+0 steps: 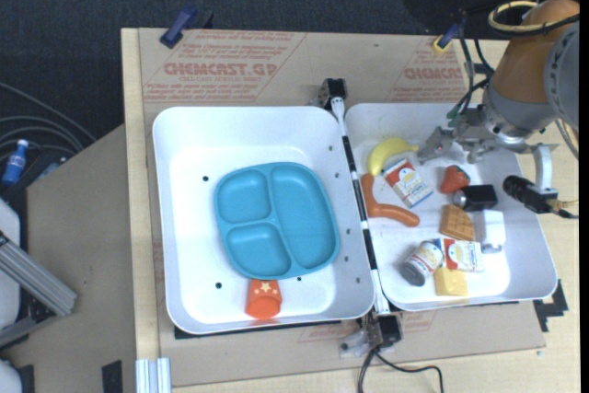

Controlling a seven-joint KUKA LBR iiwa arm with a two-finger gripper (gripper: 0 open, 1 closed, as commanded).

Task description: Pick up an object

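The right bin (525, 267) holds several small items. At its far left lies a yellow banana (390, 152), with a red-and-white carton (408, 183) and an orange sausage (387, 209) beside it. A red strawberry-like piece (454, 179), a black block (475, 196), a brown waffle (456, 223), a small can (421, 260), a red-and-white packet (464, 254) and a yellow block (450, 282) fill the middle. My gripper (457, 143) hangs over the bin's far side, just above the red piece and to the right of the banana. Nothing is seen in its grasp.
The left bin (184, 198) carries a blue divided plate (276, 218) and an orange cup (263, 300) near its front wall. A black rail (354, 198) runs between the bins. The grey arm with its orange band (534, 41) comes in from the upper right.
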